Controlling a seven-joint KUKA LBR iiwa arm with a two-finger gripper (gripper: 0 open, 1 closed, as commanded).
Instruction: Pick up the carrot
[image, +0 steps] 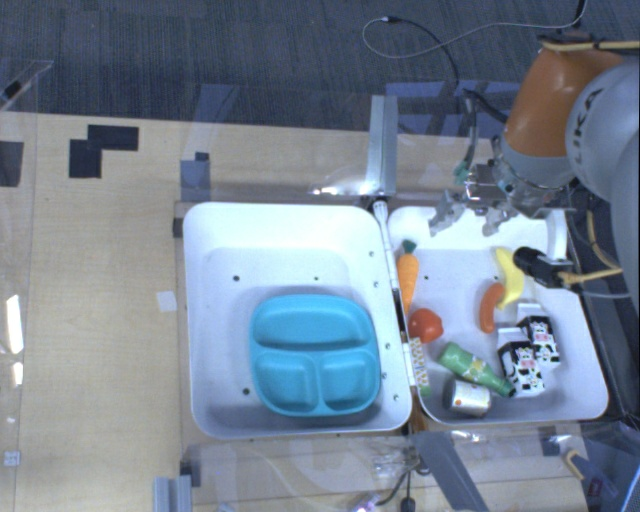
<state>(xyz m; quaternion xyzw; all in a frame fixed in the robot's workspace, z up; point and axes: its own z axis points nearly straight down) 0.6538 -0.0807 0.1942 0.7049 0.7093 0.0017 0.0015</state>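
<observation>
Your carrot (407, 273) lies lengthwise against the right bin's (590, 385) left wall, just above the tomato (425, 324); it looks light, stiff and slick, so take it across its thick middle; the gripper (468, 215) hovers apart, fingers spread, holding nothing.

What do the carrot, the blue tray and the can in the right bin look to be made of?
Carrot: probably moulded plastic toy; even orange, smooth, green cap.
Blue tray: likely plastic; uniform matte cyan, rounded moulded compartments.
Can: looks like metal; silvery, reflective end. Could be metallised plastic.
</observation>
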